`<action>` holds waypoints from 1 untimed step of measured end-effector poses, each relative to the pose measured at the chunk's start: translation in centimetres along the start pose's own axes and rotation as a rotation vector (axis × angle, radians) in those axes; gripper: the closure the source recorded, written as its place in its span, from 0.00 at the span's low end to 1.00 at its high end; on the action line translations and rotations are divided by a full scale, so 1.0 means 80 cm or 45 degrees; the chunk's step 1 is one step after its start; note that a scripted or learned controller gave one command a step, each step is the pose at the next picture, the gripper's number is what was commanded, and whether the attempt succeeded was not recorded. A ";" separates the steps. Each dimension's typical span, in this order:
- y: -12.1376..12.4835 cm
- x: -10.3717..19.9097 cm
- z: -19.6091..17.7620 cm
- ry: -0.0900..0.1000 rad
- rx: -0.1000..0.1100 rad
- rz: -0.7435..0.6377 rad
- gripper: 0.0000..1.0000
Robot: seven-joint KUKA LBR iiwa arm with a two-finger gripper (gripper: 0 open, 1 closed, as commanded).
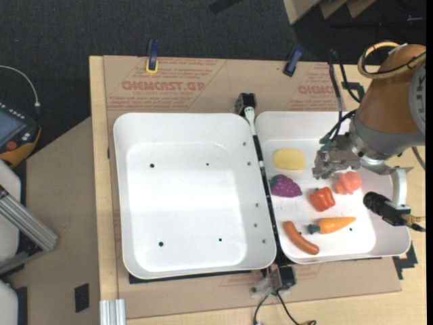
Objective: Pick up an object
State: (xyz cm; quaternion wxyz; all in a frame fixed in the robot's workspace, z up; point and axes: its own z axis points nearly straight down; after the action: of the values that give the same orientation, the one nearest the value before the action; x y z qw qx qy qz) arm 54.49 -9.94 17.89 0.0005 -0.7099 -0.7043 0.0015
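Your claw (333,166) hangs low over the right bin (379,249), and from this slant you cannot tell how wide it stands or whether it touches anything. At its four o'clock, just beside it, sits the pink toy fruit (348,183): likely light, hard and slick, so take it across its middle. Red pepper (322,198) at six, purple grapes (285,186) at eight, yellow lemon-like piece (289,158) at nine, carrot (331,225) and sausage (300,237) farther down

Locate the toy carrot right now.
The toy carrot lies in the right bin, toward its near edge, between the red sausage on its left and the red pepper just above it.
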 end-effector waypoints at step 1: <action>0.069 0.077 -0.190 0.002 -0.032 -0.021 1.00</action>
State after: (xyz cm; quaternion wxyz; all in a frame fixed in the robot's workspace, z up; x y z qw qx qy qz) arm 60.14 -3.79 33.09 -0.0079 -0.7039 -0.7102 -0.0077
